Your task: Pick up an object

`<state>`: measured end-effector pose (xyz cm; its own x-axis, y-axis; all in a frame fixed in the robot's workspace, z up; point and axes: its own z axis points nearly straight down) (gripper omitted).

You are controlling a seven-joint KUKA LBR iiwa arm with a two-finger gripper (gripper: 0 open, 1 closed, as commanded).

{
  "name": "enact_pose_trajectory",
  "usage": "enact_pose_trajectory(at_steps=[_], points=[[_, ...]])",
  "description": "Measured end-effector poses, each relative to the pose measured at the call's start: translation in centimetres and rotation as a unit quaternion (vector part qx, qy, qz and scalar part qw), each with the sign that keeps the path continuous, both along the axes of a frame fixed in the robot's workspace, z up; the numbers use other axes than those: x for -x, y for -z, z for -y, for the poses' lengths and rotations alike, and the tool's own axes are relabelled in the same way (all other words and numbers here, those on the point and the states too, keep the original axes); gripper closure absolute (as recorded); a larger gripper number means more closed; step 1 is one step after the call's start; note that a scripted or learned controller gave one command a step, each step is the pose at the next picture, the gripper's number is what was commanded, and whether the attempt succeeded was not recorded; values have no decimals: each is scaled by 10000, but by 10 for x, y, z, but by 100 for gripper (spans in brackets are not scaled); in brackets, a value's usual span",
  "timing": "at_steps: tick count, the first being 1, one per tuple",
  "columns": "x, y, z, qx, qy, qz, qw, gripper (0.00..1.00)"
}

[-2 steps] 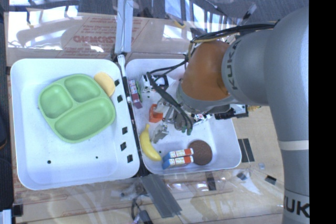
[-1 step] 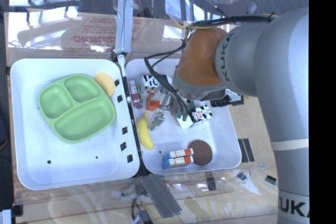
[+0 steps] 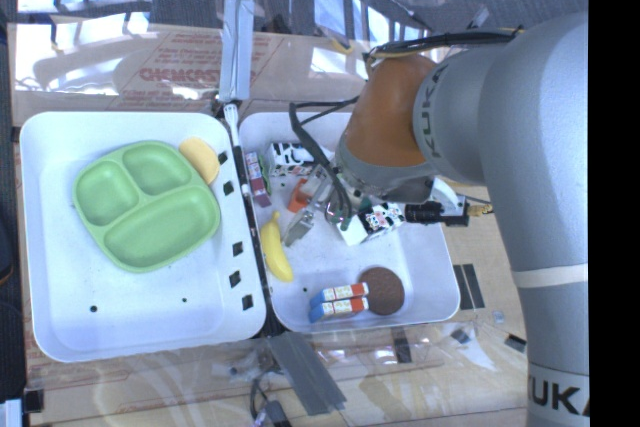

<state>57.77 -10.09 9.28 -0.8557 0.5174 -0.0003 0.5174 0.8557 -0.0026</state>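
My gripper (image 3: 308,213) hangs low in the left half of the right bin (image 3: 430,260), reaching down and left from the orange-banded wrist. A small orange object (image 3: 298,198) lies right at its tip, partly hidden by it. A yellow banana (image 3: 275,251) lies just left of and below the gripper, along the bin's left wall. A black-and-white patterned item (image 3: 291,155) sits above the gripper, and another (image 3: 380,217) lies under the wrist. A brown round object (image 3: 382,289) and a small blue, orange and white box (image 3: 338,301) rest near the front wall.
A maroon bar (image 3: 257,177) lies by the divider between the bins. The left bin (image 3: 60,315) holds a green divided plate (image 3: 148,205) with a yellow oval object (image 3: 200,158) at its upper right. The arm's bulk covers the right bin's right side.
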Motion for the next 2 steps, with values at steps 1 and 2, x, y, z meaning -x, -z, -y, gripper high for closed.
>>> enact_pose_trajectory(at_steps=[1, 2], points=[[-3, -1, 0, 50, 1786, 27, 9839, 0], [-39, 1, 0, -7, 2674, 3, 9636, 0]])
